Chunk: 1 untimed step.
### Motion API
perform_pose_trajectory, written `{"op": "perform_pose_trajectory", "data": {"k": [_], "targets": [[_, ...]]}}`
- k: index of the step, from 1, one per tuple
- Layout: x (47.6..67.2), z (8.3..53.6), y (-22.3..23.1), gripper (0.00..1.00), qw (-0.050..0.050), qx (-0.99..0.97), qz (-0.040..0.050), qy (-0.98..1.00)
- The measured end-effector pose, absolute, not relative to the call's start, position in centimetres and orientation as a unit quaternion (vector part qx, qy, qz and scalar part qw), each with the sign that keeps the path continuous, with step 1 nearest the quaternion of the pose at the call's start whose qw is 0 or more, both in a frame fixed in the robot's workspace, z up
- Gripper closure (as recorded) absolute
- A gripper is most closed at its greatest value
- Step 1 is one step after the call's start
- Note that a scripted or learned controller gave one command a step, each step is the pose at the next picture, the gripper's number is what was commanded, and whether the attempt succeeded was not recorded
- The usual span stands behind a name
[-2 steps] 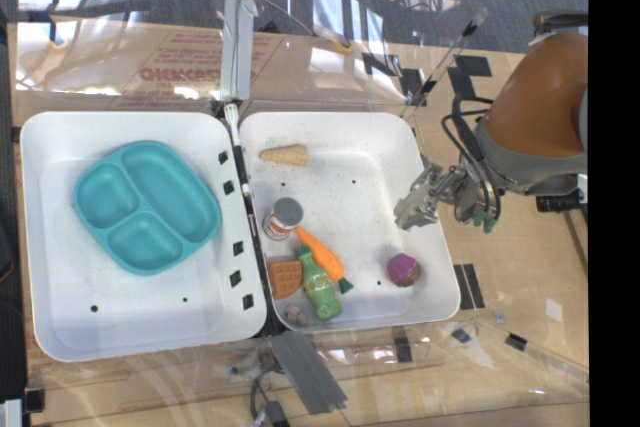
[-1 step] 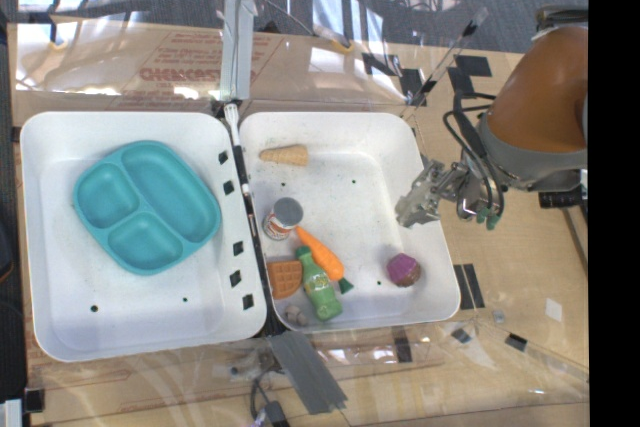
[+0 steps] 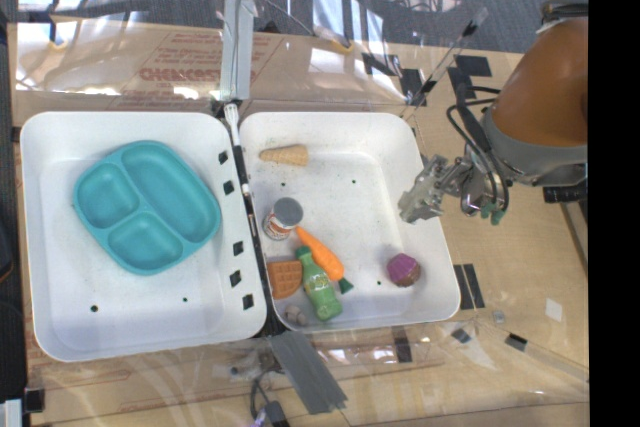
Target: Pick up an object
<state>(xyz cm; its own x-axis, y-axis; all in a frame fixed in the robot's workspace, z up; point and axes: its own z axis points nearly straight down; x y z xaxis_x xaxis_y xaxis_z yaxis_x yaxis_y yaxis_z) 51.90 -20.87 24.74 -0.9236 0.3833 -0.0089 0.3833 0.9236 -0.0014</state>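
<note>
The right bin (image 3: 385,140) holds an ice-cream cone (image 3: 285,154), a small can (image 3: 282,217), an orange carrot (image 3: 321,253), a green bottle (image 3: 320,289), a waffle (image 3: 284,278) and a purple round thing (image 3: 403,269). My gripper (image 3: 420,202) hangs over the bin's right rim, above and to the right of the purple thing. Nothing shows between its fingers. The arm comes in from the right, its orange band (image 3: 545,85) above the wrist.
The left bin (image 3: 60,295) bears a teal divided plate (image 3: 146,205). A clamp strip (image 3: 237,215) joins the two bins. Cables (image 3: 472,125) trail by the wrist. Clear sheeting covers the bench (image 3: 520,355) behind the bins.
</note>
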Motion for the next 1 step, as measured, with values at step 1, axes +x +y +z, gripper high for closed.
{"op": "perform_pose_trajectory", "data": {"k": [1], "targets": [[52.05, 25.82, -20.83, 1.0, 0.005, 0.192, -0.0021, 0.981]]}}
